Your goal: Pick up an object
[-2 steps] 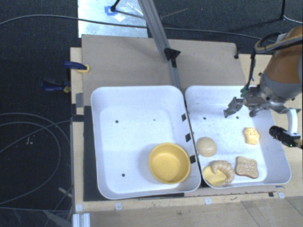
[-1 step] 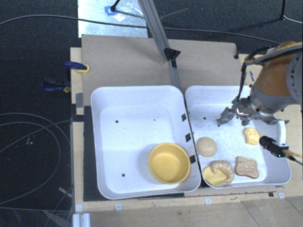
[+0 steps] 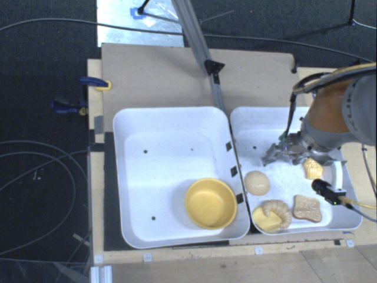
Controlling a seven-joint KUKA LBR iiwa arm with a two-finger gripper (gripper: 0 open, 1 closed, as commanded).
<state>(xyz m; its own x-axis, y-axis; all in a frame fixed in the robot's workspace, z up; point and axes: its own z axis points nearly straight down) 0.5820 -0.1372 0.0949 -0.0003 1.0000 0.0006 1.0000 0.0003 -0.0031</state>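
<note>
Here, the grey arm [image 3: 344, 108] with its orange band comes in from the right and bends down over the right bin [image 3: 253, 125], so that its gripper [image 3: 277, 154] hangs low above the bin's white floor, toward the back half. Whether the gripper is wide, narrow or closed on anything cannot be told — the wrist covers it and the dark metal parts blur together. Nothing can be seen gripped. The loose things lie in the front part of that same bin: a round pale bun [image 3: 257, 183] just in front of the gripper, a croissant [image 3: 278, 211] nearer the front rim and overlapping a yellow piece [image 3: 264, 219] beneath it, a slice of toast [image 3: 307, 208] to the right of the croissant, and a small yellow item [image 3: 313, 169] close beside the wrist — its shape is too unclear to name. The left bin [image 3: 147, 128] holds a yellow bowl [image 3: 210, 203], upright, in its front right corner, near the wall shared with the other bin. Both bins sit on a brown board [image 3: 159, 75].
</note>
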